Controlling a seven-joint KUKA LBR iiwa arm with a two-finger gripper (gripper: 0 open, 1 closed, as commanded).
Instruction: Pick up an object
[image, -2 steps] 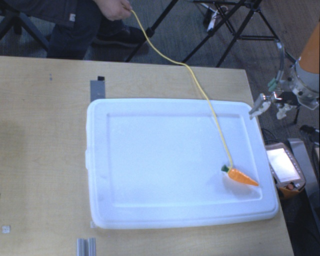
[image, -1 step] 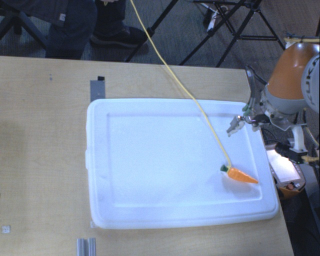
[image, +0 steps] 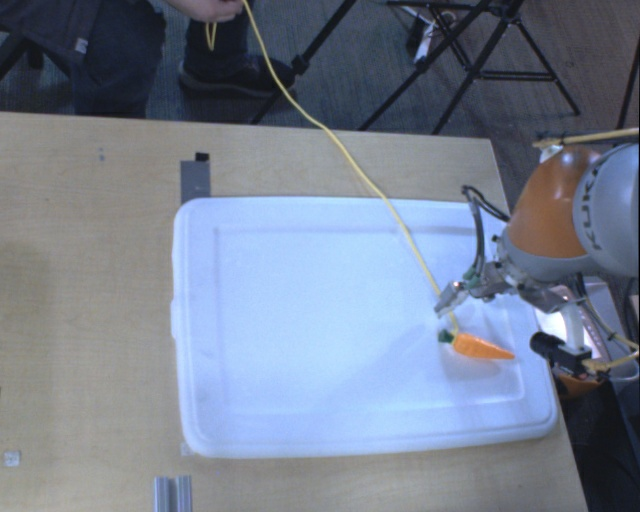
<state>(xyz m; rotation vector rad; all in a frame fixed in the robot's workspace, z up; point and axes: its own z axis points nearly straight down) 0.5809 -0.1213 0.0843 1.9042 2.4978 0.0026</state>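
Note:
A small orange toy carrot (image: 483, 348) with a green top lies on the floor of the white bin (image: 300, 420), near the bin's right wall. My gripper (image: 453, 298) hangs just above and slightly left of the carrot's green end, reaching in from the right under the arm's orange band (image: 548, 215). The carrot rests flat on the bin floor, and nothing is visibly held by the gripper. The gripper tip is small and partly hidden by the wrist.
A yellow cord (image: 340, 150) runs from the top of the view across the bin down to the gripper. A dark bracket (image: 197, 176) sits on the wooden bench (image: 80, 300) behind the bin. Tripod legs (image: 470, 50) stand on the floor beyond.

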